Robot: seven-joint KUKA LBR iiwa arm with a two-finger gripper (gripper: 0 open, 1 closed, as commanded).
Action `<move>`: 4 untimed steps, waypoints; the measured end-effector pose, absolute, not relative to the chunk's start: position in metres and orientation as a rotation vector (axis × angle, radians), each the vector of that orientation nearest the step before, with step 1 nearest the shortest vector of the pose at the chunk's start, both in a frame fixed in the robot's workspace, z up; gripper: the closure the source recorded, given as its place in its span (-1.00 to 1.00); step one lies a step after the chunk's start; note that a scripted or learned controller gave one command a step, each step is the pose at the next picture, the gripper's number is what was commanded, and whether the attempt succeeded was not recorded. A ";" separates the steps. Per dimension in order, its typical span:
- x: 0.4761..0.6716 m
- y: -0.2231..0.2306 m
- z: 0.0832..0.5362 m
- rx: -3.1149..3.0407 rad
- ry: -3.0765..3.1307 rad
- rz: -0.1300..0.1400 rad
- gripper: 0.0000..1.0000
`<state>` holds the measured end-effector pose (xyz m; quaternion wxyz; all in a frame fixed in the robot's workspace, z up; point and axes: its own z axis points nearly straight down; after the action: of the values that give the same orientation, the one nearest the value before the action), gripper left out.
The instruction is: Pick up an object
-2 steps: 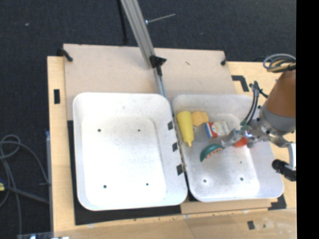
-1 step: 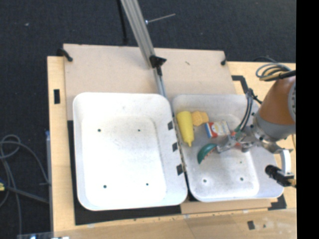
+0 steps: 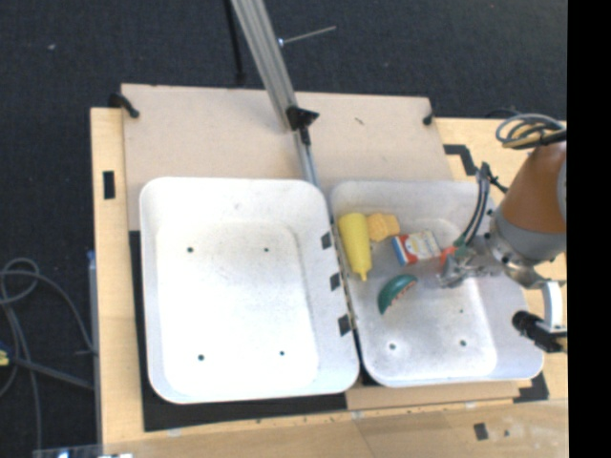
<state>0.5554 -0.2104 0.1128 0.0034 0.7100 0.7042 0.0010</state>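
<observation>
Rising closest to the lens, a grey aluminium pole (image 3: 270,51) is leaning up from the far side of the table (image 3: 229,132) and ending at a black clamp (image 3: 302,118) behind the bins. Below it, two shallow white bins are lying side by side. My arm (image 3: 537,198), with its orange band, is reaching in from the right over the right bin (image 3: 430,361), and my hand (image 3: 452,267) is hanging low near the middle of this bin. I cannot tell from this picture how it is standing, and I am not seeing anything gripped in it.

All the small things are lying in the far half of the right bin. A yellow bottle (image 3: 355,242) is lying near the bin's left wall, and a small yellow block (image 3: 384,224) is touching it on the right. A red and white packet (image 3: 415,247) is lying just beside my hand, on its left. A green curved piece (image 3: 394,290) is lying a little nearer to the camera. The left bin (image 3: 229,284) is showing only dark speckles.
</observation>
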 end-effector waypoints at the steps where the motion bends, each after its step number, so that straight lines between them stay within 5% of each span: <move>1: 0.557 -0.211 0.157 2.218 2.216 0.004 1.00; 3: 0.557 -0.223 0.245 2.215 2.220 0.003 1.00; 4: 0.558 -0.166 0.246 2.213 2.228 0.003 1.00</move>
<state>0.5583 -0.1660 0.2456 0.0006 0.7046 0.7096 0.0009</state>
